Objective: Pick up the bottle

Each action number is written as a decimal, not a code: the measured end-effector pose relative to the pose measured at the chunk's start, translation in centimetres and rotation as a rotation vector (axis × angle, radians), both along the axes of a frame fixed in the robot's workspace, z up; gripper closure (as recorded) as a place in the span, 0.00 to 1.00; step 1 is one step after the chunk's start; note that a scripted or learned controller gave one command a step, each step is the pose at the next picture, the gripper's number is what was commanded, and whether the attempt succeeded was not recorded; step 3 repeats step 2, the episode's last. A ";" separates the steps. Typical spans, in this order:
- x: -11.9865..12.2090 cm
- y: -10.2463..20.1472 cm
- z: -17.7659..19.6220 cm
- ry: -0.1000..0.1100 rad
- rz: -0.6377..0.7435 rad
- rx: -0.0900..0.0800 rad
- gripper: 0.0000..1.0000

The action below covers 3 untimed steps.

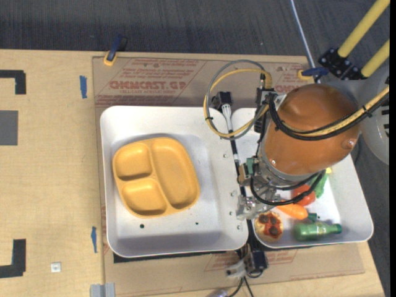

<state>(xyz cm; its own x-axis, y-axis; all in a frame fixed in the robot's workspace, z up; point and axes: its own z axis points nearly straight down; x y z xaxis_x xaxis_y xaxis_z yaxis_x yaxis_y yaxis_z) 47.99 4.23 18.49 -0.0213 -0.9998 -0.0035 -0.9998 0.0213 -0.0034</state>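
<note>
The green bottle (317, 229) lies just right of the gripper (252, 206).

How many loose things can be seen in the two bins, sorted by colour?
Yellow: 1, the divided plate in the left bin.
Green: 1, the bottle in the right bin.
Orange: 1, the carrot.
Red and brown: 1, the pizza slice.
Total: 4; the arm covers more.

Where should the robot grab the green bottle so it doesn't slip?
Probably around the middle of the green bottle, coming straight down from above. It lies on its side near the front edge of the right bin, so its long round body faces up. The fingers should close across its narrow width. The carrot lies close behind it, so that side is tight.
</note>
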 end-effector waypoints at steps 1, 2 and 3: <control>-0.1 4.6 0.0 0.000 0.256 0.000 1.00; 0.3 7.4 -0.2 0.000 0.421 0.000 1.00; 0.3 7.4 -0.2 0.000 0.421 0.000 1.00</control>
